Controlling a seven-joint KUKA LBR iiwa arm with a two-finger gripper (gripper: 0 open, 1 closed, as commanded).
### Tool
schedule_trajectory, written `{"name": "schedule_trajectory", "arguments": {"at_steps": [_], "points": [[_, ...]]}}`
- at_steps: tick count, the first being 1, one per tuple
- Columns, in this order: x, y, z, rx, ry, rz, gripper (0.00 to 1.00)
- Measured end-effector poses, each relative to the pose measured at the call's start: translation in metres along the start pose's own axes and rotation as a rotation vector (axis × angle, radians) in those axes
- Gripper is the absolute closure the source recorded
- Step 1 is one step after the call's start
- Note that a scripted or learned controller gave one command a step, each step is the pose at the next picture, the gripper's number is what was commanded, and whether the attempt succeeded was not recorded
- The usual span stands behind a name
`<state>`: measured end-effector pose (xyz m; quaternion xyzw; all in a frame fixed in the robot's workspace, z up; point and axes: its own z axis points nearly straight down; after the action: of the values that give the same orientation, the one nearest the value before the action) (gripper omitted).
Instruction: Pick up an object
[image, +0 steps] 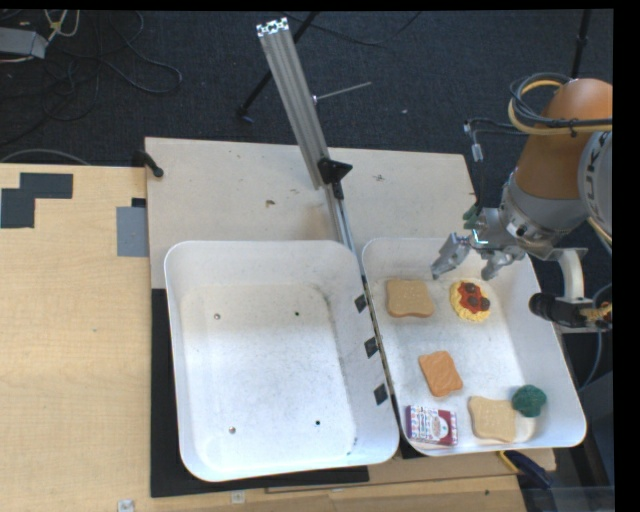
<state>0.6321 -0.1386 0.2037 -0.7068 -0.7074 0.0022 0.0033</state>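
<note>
Camera view, arm: the grey arm with its orange band reaches in from the right and ends above the far part of the right bin (560, 395).
Camera view, hand: the hand (470, 262) hangs over the bin's far end with its two fingers spread apart and nothing between them, so it is released.
Camera view, nearest things: a small round pizza (471, 300) lies just below the hand; a tan toast slice (409, 298) lies beside it, toward the left bin (200, 300).
Camera view, other things: an orange cracker (440, 372) sits mid-bin; a red and white carton (431, 425), a pale bread piece (496, 420) and a green ball (529, 400) crowd the near end, the ball touching the bread.
Risk, flat items: pizza, toast and cracker look thin and lie flat, so the fingers may well close above them or skid off.
Risk, spacing: the pizza lies near the toast; a descent slightly off could nudge one aside.
Risk, wall: the hand is close to the bin's far rim, which a finger might strike.
</note>
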Motion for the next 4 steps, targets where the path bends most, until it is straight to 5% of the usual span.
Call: {"name": "schedule_trajectory", "arguments": {"at_steps": [1,3,4], "points": [[0.000,0.001,-0.003,-0.004,-0.001,-0.002,0.00],[0.001,0.004,0.112,-0.008,0.000,0.002,0.00],[0.000,0.006,0.098,-0.012,-0.001,0.004,1.00]]}}
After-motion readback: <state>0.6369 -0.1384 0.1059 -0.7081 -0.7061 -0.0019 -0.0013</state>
